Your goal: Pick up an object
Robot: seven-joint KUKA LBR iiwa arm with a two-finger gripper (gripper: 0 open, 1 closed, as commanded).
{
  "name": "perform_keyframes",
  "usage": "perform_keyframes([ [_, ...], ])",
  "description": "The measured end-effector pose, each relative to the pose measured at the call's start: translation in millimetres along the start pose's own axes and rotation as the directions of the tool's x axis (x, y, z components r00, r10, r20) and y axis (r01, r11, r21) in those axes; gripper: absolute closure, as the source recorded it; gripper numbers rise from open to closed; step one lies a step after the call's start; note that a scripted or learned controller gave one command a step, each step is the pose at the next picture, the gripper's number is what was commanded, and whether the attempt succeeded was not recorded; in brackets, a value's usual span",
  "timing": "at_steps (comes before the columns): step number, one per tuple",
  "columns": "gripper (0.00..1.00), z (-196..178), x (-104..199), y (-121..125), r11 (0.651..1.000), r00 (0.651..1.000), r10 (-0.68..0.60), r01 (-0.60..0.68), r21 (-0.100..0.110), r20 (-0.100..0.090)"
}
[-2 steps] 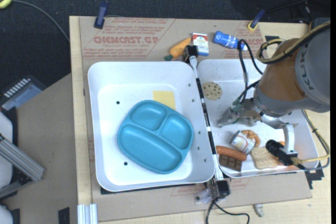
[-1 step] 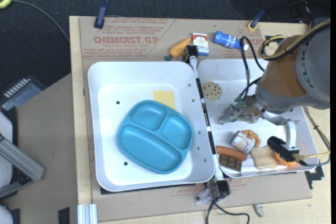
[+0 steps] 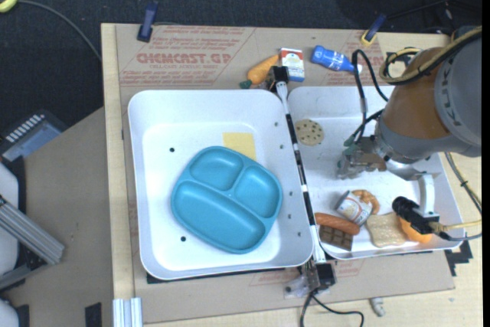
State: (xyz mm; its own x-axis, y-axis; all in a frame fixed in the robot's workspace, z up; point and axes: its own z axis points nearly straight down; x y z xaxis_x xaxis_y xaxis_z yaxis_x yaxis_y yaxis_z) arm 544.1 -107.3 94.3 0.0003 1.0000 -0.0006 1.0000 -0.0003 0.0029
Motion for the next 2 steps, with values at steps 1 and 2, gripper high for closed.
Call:
perform_keyframes([
  [1, 1.00, -91.6, 31.8, 83.5, 1.000, 1.000, -0.002, 0.002, -0.001, 0.000],
  [2, 0.00, -90.3, 31.1, 82.6, 1.000, 1.000, -0.001, 0.001, 0.002, 0.000],
])
